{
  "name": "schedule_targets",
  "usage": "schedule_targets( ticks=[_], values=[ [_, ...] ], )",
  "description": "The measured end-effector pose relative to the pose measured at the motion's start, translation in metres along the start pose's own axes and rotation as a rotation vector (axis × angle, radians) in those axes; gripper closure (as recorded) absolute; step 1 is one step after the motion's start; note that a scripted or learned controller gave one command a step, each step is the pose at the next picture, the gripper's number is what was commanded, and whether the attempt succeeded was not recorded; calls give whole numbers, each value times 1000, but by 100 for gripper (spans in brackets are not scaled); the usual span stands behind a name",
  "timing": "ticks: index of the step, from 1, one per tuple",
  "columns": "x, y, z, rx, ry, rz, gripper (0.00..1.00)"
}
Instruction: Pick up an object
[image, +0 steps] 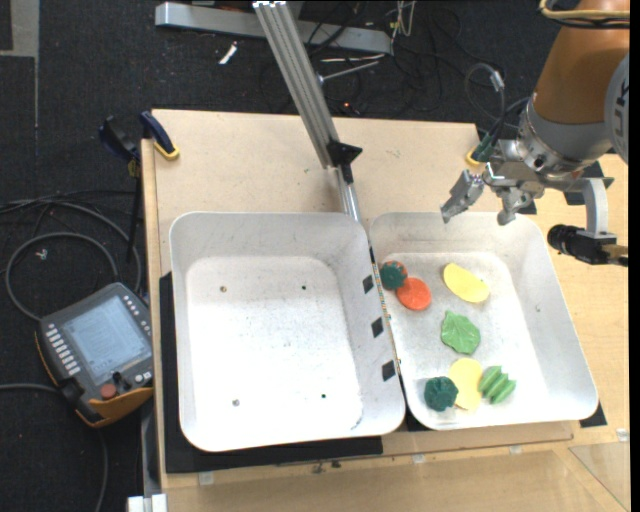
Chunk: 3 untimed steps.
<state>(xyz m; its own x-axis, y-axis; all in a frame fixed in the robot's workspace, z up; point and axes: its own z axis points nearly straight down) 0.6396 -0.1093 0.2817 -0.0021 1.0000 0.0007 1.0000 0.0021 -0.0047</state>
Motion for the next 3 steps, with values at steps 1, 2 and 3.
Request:
schedule_targets(
  ticks=[1,2,3],
  values=[
    [0,1,-3,-5,0,0,0],
    [-2,5,59,2,-1,3,0],
    [-4,-3,121,2,0,4,0]
  ],
)
